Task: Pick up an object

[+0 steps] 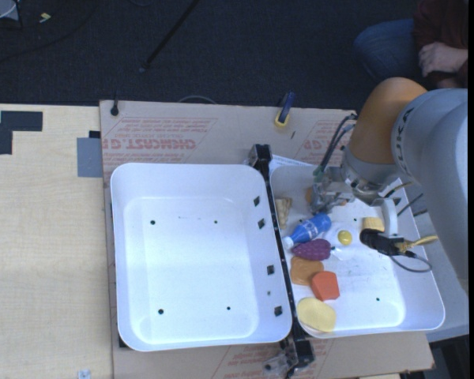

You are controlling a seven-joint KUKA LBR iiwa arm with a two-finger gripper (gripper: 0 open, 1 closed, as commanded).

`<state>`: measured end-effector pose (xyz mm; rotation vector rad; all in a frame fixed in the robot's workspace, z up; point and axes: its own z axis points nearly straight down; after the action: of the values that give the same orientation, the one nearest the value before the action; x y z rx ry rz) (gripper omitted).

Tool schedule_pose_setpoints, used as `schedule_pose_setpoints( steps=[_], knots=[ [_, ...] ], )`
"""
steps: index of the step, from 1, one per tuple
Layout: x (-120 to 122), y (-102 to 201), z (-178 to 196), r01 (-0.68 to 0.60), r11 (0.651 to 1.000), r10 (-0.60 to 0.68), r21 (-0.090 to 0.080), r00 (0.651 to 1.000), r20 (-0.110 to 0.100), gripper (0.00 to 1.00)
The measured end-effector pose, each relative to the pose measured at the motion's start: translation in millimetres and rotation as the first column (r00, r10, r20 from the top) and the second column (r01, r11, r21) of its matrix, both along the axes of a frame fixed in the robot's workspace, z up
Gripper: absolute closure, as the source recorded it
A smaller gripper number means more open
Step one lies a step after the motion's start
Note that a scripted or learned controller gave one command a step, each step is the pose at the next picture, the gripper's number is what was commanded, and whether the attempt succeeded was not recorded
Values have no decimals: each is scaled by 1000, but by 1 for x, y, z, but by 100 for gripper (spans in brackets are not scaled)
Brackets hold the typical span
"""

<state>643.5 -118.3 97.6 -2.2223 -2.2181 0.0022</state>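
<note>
Grey arm reaches in from right, orange band above wrist, gripper pointing down.

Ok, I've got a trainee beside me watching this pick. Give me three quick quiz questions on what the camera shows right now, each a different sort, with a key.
1. True or false: the blue bottle lies in the left bin.
2. Multiple choice: which thing lies nearest the front edge of the right bin? A) the purple piece B) the yellow lump C) the small yellow ball
3. Fill in: the red block sits right beside the ___ piece.

Key
1. False: it lies in the right bin, just below the gripper.
2. B
3. orange
</note>
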Motion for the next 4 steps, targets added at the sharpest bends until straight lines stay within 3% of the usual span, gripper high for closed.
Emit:
schedule_pose_setpoints(
  steps=[1,2,3,4],
  knots=[
    [-22,24,-11,-2,1000,2,1,1000,-3,100],
    [-21,23,-10,-1,1000,1,0,1000,-1,0],
    [-5,25,-10,1,1000,-2,-14,1000,-26,0],
    [-13,16,-11,1,1000,-1,-1,1000,-3,0]
  ],
)
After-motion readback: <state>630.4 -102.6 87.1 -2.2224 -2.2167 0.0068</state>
